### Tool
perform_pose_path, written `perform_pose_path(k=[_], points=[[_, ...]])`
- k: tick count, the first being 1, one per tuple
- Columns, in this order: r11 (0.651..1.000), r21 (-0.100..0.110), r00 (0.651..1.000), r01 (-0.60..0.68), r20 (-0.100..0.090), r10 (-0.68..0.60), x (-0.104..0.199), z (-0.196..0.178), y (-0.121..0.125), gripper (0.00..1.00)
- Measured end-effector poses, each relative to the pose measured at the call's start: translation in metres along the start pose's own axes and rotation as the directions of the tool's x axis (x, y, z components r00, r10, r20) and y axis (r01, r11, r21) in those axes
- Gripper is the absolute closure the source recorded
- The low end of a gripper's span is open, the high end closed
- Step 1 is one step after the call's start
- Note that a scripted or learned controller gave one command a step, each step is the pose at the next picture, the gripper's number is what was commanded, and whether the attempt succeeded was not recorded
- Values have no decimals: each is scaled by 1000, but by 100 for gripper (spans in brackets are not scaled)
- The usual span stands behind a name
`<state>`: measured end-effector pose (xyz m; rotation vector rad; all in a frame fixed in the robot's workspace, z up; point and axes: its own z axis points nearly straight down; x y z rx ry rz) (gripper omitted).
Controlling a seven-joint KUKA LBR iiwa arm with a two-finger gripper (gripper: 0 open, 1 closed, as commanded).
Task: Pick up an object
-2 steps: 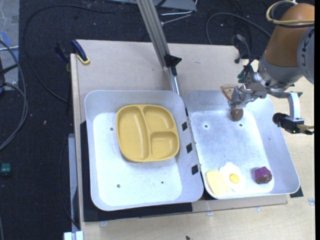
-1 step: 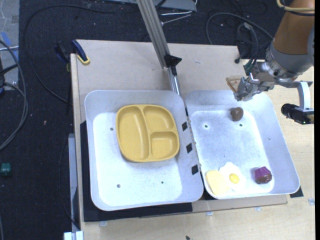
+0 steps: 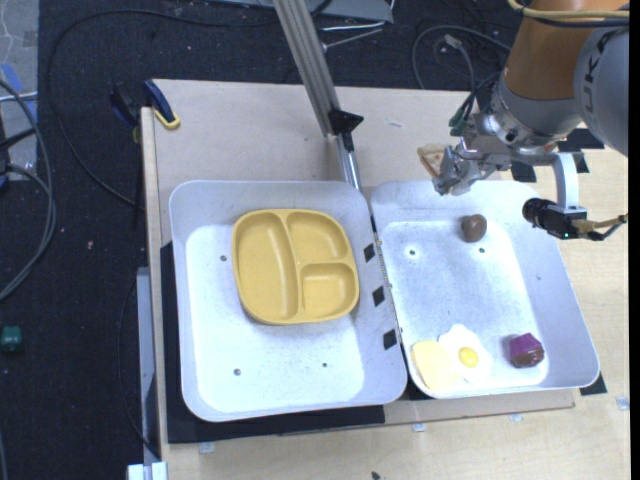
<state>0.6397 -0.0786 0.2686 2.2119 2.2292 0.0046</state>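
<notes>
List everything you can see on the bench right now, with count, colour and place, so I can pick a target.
bins: two, white, side by side on the bench
divided plate: one, yellow, three compartments, in the left bin
small round object: one, brown, far end of the right bin
toy fried egg: one, white with yellow yolk, near edge of the right bin
pale slice: one, pale yellow, touching the egg's left side
small object: one, purple, near right corner of the right bin
clamp: one, blue and yellow, far left bench corner
arm: one, grey and orange, far right
hand: one, metallic, above the right bin's far rim
</notes>
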Motion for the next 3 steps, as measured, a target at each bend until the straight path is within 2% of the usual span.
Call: perform_pose_path(k=[2,3], points=[[1000,4,1000,-1,0,1,88,13,9,100],[1000,5,1000,-1,0,1,133,32,13,100]])
